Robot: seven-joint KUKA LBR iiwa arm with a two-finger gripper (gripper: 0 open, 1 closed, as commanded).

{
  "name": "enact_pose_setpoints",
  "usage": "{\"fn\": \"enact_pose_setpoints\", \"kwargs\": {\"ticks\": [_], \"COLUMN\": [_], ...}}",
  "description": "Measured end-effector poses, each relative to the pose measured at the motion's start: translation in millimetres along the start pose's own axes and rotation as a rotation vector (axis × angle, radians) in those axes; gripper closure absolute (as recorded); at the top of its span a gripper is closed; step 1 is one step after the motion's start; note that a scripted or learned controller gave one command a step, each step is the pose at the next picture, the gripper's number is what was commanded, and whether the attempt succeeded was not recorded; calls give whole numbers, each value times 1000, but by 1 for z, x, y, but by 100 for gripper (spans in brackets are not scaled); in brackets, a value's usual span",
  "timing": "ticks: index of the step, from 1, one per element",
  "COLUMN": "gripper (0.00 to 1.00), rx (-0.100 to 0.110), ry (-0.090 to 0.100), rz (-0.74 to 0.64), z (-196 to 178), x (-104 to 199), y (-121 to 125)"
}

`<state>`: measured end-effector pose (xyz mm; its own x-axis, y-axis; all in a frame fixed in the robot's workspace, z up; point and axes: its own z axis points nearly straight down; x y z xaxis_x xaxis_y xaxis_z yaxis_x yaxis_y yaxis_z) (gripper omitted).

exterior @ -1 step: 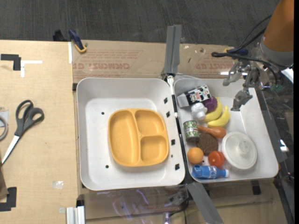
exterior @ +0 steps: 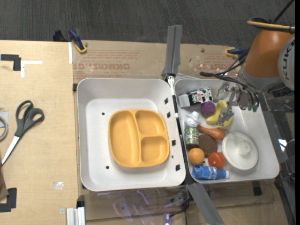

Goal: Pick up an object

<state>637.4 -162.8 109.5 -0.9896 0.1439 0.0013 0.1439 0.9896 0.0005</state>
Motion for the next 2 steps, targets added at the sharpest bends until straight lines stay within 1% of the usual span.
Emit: {"fn": "enact_pose_setpoints", "kwargs": {"ticks": [1,2], "gripper": [0,100], "rx": [1,2], "ry": [-1,-1], "rz": [113,109], "z": [20,13], "x": [7,6], "y": [21,22]}}
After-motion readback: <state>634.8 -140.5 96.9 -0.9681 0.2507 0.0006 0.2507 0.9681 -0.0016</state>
